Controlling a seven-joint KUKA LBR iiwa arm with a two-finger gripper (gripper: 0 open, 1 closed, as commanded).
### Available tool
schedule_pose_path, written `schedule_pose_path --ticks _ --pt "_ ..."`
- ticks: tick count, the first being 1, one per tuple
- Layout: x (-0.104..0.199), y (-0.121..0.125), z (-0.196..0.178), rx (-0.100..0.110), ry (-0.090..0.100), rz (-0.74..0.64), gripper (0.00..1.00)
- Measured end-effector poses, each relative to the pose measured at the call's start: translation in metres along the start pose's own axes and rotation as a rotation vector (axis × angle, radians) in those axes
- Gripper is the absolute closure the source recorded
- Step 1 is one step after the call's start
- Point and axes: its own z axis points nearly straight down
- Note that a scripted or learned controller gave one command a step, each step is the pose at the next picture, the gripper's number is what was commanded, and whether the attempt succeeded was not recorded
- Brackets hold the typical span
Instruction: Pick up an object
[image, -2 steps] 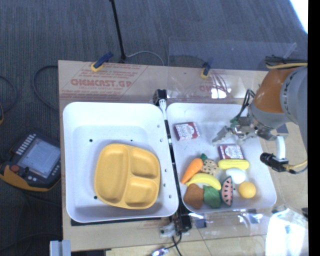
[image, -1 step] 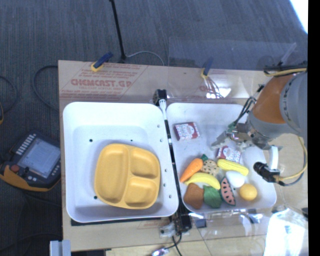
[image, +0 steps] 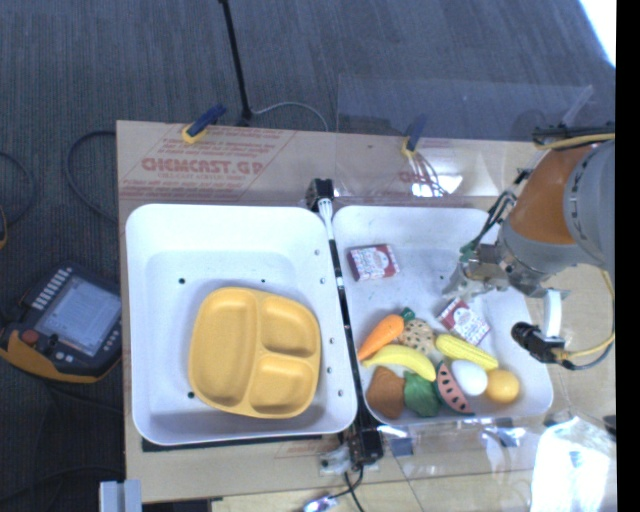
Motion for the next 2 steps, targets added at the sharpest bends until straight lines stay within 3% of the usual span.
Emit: schedule_pose_path --ticks 1,2 --pt "0.000 0.000 0.000 0.001 0.000 0.000 0.00" --pt "0.041 -0.043 0.008 -0.003 -0.004 0.138 0.00"
